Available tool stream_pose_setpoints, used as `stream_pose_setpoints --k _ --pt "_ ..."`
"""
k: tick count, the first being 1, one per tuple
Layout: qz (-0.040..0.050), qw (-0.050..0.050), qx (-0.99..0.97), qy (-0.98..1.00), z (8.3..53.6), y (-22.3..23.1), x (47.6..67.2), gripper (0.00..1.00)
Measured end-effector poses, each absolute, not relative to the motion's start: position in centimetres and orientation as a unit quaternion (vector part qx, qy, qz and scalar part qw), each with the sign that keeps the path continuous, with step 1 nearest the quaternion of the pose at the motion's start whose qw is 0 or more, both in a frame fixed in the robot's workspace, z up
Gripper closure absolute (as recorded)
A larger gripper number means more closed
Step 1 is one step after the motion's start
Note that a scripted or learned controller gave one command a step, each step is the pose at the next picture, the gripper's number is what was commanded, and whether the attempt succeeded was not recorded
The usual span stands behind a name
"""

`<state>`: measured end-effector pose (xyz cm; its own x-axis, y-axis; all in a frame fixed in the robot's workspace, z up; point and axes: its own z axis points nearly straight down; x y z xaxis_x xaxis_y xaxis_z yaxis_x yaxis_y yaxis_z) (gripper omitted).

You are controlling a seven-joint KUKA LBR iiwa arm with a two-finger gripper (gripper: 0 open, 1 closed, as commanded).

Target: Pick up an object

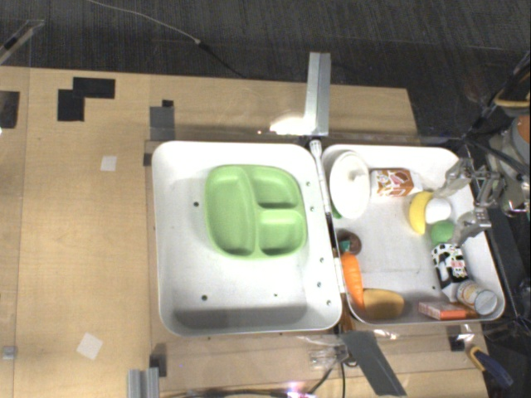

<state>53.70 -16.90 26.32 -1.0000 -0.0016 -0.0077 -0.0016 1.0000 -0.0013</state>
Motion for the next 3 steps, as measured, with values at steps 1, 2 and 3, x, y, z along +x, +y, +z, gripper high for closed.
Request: stream_pose_setpoints --k 1,2,3 --pt "0.0013 -0.001 -0.063 0.998 13.2 -18.4 58.6 0.0" --pt "-0.0024 0.007 -0.065 0.998 9.0 -16.4 63.0 0.0" --pt "-0.0009 0.007 -0.022 1.0 9.0 -15.3 58.2 0.0"
